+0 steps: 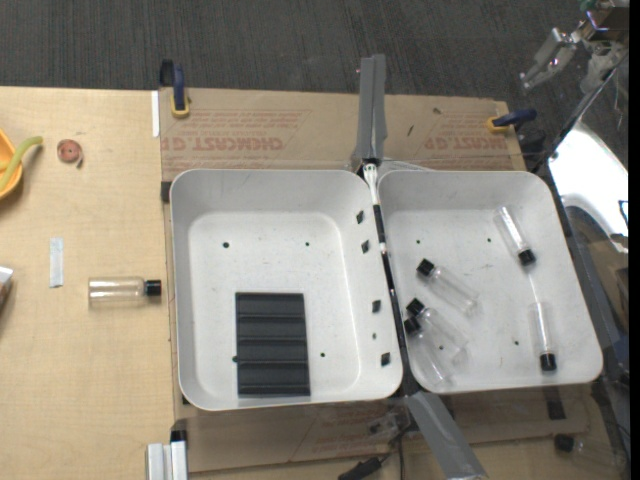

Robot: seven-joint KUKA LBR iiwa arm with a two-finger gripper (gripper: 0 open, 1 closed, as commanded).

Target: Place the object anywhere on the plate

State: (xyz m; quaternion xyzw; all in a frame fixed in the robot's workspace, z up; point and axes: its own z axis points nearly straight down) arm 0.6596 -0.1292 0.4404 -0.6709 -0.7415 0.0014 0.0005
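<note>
A black ribbed plate [271,344] lies flat on the floor of the left bin [200,218], toward its front edge. Several clear vials with black caps lie scattered in the right bin [560,228]. One vial [514,234] rests at the back right and another [449,285] near the middle. A third [541,332] lies along the right wall. At the front left, close to the wall between the bins, there is a further vial [437,332].
On the wooden bench left of the bins lie a loose clear vial [118,289], a small white strip [56,262], a red disc [68,150] and an orange bowl [7,166] at the edge. Clamps [175,88] hold the cardboard behind the bins.
</note>
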